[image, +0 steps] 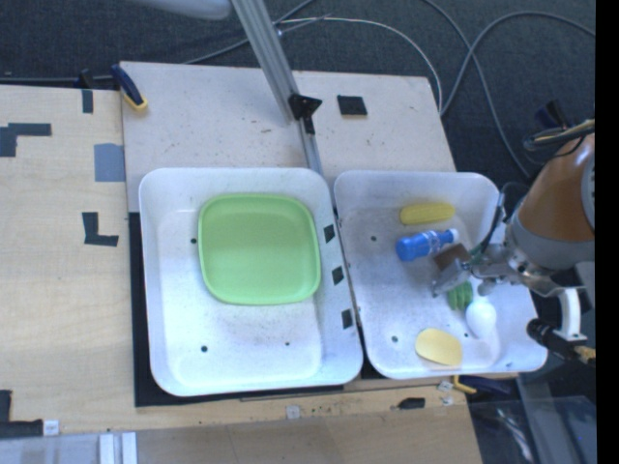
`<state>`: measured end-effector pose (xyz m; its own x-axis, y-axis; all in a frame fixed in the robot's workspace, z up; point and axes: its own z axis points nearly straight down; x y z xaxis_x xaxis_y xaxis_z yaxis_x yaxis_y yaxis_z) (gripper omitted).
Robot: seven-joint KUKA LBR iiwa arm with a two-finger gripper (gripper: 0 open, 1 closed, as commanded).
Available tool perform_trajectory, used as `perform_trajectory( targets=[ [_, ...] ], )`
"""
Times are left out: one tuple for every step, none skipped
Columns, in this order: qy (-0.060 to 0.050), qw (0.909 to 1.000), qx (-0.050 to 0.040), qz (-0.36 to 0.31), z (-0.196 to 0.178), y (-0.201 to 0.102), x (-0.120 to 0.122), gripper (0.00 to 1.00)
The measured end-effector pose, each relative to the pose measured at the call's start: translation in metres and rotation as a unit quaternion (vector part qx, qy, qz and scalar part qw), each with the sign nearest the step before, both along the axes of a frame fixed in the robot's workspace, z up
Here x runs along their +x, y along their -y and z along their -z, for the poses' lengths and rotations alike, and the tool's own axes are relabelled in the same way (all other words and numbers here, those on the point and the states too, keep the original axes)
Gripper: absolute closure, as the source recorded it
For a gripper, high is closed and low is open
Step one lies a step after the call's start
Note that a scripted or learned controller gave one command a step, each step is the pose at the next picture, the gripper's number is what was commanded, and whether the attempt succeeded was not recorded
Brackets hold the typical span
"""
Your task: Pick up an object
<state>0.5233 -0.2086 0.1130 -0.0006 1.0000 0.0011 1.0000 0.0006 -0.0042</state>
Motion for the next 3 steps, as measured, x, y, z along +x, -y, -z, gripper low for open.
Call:
perform_trajectory(
  targets=[
    [0.001, 1.0, -0.0005, 0.0, -0.012, 0.0, 0.001, 1.0],
    [0.004, 1.0, -0.0011, 0.0, -0.073, 0.001, -0.001, 1.0],
    [0.004, 1.0, -0.0011, 0.0, -0.125, 0.001, 0.0, 1.0]
  ],
)
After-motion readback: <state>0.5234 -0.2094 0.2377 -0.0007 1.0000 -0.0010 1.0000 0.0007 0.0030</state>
